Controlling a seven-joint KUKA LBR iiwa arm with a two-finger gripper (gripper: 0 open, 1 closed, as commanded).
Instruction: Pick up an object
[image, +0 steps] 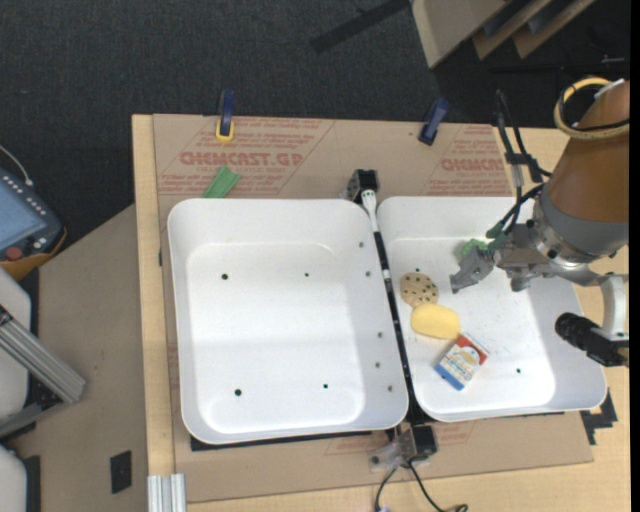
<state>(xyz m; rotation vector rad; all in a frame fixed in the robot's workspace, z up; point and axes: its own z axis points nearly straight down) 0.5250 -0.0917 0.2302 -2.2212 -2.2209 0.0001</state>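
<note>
- On your left sits the left bin (200, 300), white and shallow, touching its neighbour along a black seam.
- Past the seam, in the right bin (520, 385), you find three things close together — a round speckled cookie (419, 289), a yellow lemon-like piece (436, 321) just below it, and a small red, white and blue packet (461, 361) lower right.
- Further right, the gripper (468, 268) hangs over that bin, just above and right of the cookie — you cannot tell whether its fingers are apart or together, and nothing shows between them.
</note>
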